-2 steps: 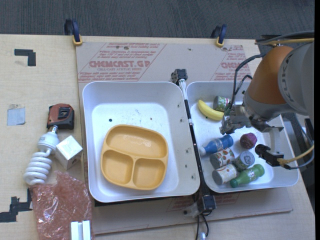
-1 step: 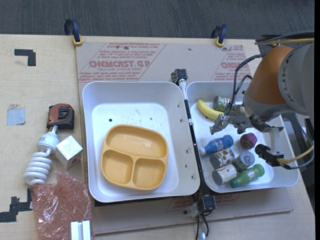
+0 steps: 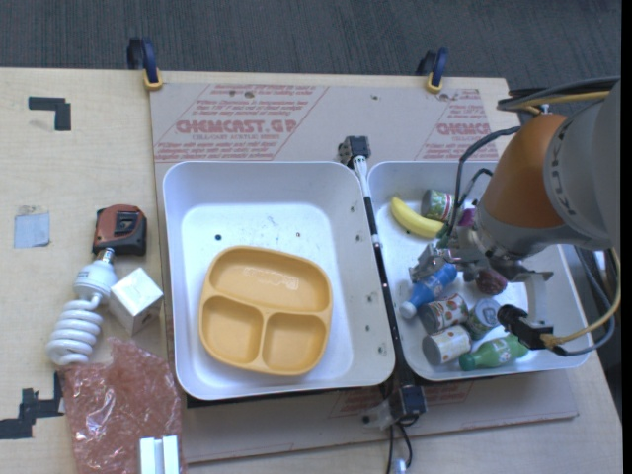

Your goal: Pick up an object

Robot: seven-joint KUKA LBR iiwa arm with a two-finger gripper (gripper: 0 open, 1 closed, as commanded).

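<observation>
My gripper (image 3: 437, 261) reaches down into the right bin (image 3: 568, 294), just above a blue bottle (image 3: 432, 287) in a pile of small items. Around it lie a banana (image 3: 414, 217), a small green-labelled can (image 3: 437, 203), two cans (image 3: 445, 312) (image 3: 448, 345), a round tin (image 3: 486, 314), a dark red item (image 3: 491, 283) and a green bottle (image 3: 494, 354). The grey arm with its orange band (image 3: 523, 181) hides the bin's right half. Nothing shows as lifted off the pile.
The left bin (image 3: 188, 265) holds a yellow divided plate (image 3: 265, 309). On the bench to the left lie a tape measure (image 3: 119, 230), a spiral light bulb (image 3: 81, 314), a white cube (image 3: 136, 297) and a pink plastic bag (image 3: 118, 403). Black cables (image 3: 578, 339) loop by the right bin.
</observation>
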